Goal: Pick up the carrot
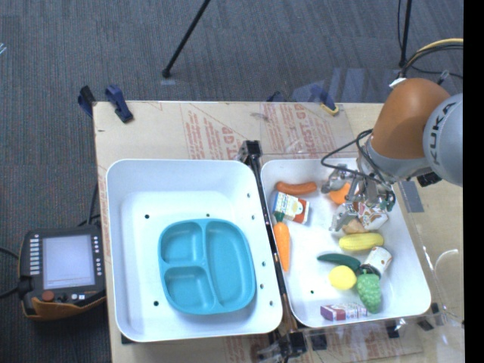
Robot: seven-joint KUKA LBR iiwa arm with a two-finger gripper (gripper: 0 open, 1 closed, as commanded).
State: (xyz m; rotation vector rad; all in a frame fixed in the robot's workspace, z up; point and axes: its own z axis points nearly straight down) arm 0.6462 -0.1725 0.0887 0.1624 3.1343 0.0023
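Even overhead light, soft shadows, slightly soft focus, muted colours.

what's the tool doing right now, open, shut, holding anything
Tool: cannot be told. It sits low over the right bin, among clutter near an orange piece. The carrot lies apart by the bin's left wall.

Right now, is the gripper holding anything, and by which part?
It cannot be told. The gripper sits low in the right bin, apart from the carrot lying against that bin's left wall.
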